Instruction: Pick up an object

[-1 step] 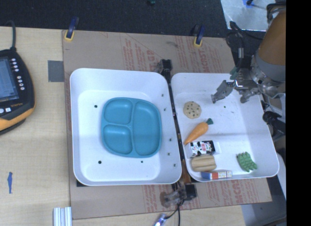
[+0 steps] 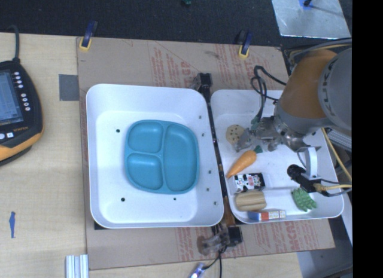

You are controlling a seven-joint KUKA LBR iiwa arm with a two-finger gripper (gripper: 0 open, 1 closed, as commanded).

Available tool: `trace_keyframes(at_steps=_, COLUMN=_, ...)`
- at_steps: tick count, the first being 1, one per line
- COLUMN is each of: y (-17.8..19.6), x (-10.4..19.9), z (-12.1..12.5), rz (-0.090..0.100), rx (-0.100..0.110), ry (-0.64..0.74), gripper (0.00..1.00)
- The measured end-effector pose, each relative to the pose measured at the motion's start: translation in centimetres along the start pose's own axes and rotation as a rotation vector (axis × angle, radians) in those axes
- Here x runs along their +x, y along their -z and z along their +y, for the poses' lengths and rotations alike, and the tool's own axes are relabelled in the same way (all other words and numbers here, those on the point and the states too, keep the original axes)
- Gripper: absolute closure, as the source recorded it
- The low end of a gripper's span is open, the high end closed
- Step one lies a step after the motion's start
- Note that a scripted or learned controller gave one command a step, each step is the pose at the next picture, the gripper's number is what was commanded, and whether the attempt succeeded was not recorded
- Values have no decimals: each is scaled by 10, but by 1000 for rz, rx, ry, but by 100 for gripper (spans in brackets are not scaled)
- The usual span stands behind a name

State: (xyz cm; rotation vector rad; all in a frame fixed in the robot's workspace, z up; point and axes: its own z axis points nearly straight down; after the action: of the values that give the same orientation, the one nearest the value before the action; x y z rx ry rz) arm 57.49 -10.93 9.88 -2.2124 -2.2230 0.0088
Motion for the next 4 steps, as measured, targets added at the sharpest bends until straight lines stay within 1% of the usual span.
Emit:
trace_keyframes(at_steps=1, y=11, x=-1, z=1, rz=-3, rx=-1, ry=2, gripper=100)
trace_keyframes(at_steps=2, y=11, x=-1, z=1, rz=-3, rx=-1, ry=2, gripper=0)
trace_keyframes(at_steps=3, y=-7, x=11, z=39, rz=-1, rx=-4, ry=2, gripper=0)
trace_keyframes(at_steps=4, y=-6, x=14, z=47, rz=-2, rx=-6, ry=3, gripper=0)
